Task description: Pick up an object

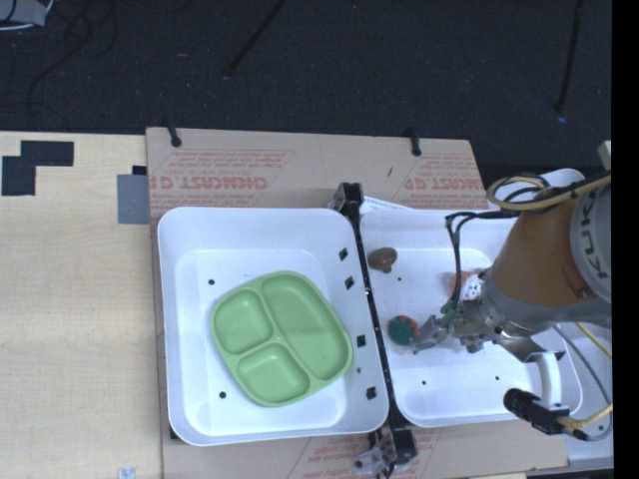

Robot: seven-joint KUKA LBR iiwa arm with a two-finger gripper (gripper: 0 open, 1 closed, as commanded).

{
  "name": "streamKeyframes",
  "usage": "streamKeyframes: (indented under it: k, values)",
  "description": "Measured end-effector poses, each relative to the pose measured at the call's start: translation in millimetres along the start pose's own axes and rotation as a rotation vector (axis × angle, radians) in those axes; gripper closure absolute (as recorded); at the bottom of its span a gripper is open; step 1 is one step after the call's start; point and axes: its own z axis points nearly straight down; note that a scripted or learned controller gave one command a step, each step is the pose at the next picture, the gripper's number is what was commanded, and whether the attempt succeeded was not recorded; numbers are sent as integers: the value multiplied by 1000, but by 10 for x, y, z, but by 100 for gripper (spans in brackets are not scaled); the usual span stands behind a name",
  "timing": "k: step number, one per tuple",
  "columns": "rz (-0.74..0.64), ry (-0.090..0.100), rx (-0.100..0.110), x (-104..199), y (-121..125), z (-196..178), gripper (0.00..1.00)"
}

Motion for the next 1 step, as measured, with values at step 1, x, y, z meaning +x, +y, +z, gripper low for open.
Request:
streamKeyframes:
  k: [1]
  values:
    - [7,0,-1,-15,3,-120,100]
